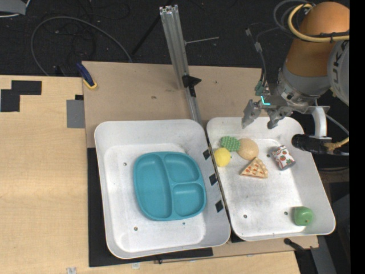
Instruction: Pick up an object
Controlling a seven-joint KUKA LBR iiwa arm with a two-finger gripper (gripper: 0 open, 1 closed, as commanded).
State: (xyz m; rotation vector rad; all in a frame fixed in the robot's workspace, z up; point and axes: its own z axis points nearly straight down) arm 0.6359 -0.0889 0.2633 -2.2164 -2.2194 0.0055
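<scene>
- Camera view: the gripper hangs at upper right of the frame, above the far rim of the right bin, its two fingers spread apart with nothing between them.
- Candidates sit just below it in a tight cluster: a tan roll touching a knobbly green piece, a yellow lemon and a pizza slice.
- Beside them, a red-and-white carton; alone at lower right, a green block.
- All look like light, rigid plastic toys, smooth and likely slippery; the roll's rounded sides may squirt free, so the carton's flat faces seem the surer hold.
- The left bin carries a glossy teal tray with three compartments.
</scene>
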